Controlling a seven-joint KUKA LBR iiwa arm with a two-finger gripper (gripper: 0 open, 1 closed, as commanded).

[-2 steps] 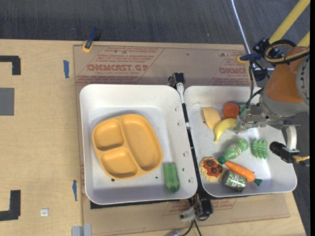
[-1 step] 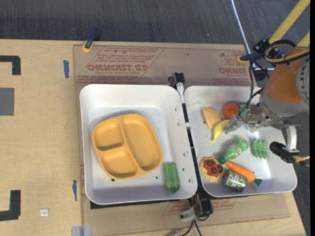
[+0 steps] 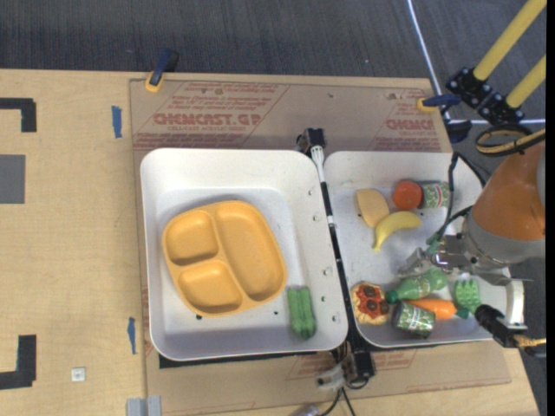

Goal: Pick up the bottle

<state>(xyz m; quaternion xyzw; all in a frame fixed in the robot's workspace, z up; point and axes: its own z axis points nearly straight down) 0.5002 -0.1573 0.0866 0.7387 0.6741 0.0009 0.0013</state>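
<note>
The bottle [image 3: 418, 285] is green and lies on its side in the right bin [image 3: 347, 232], near the bin's front, its neck pointing left toward a pizza slice [image 3: 369, 302]. My gripper [image 3: 436, 256] hangs directly over the bottle's right end, below the arm's orange band [image 3: 513, 204]. The gripper's metal body hides what is under it, and I see no object lifted off the bin floor.
Crowded around the bottle are a carrot [image 3: 434, 308], a green can [image 3: 413, 319] and a broccoli piece [image 3: 466, 293]. Farther back lie a banana [image 3: 395, 226], a cheese wedge [image 3: 372, 204] and a red-topped can [image 3: 419, 195]. The left bin [image 3: 160, 180] holds a yellow divided plate [image 3: 260, 219] and a green pickle [image 3: 301, 310].
</note>
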